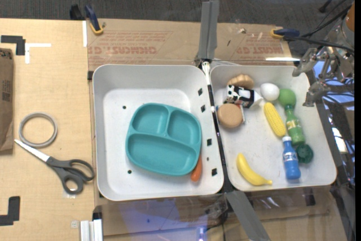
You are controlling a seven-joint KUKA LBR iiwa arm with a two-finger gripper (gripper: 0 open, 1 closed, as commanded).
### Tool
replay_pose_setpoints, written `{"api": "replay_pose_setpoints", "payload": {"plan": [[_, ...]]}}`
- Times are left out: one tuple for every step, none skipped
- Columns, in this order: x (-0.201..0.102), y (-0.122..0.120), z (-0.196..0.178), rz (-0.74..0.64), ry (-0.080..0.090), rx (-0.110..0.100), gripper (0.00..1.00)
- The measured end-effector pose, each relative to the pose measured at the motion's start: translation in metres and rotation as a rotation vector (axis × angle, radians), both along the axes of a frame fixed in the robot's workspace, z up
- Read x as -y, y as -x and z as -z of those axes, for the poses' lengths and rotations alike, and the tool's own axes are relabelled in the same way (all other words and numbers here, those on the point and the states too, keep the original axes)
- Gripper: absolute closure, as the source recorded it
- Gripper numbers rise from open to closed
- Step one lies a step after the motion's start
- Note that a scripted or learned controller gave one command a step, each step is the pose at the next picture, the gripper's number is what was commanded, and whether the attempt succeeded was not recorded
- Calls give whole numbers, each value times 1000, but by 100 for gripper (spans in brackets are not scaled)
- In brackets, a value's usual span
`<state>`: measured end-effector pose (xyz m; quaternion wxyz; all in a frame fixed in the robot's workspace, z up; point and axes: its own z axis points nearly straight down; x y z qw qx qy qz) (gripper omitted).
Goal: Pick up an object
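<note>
Yellow plastic banana (252, 171) lies at right bin's (322, 179) near edge, curved, smooth, untouched. Left bin (107, 121): teal divided plastic plate (163, 139), orange carrot (196, 170) tucked against its corner. Metal two-finger gripper (312, 79) sits over right bin's far right rim; finger state unreadable.

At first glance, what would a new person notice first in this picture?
The teal plate in the left bin stands out most, with an orange carrot at its lower right edge. The right bin holds bright toy food: a banana, corn and a blue bottle.
</note>
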<state>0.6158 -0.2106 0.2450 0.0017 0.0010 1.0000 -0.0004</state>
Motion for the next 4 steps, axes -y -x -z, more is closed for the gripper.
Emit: {"api": "replay_pose_setpoints", "payload": {"plan": [[11, 8, 152, 4, 1, 1, 0], [11, 58, 152, 18, 1, 0, 0], [10, 83, 153, 98, -1, -1, 0], [10, 6, 152, 113, 0, 2, 0]]}}
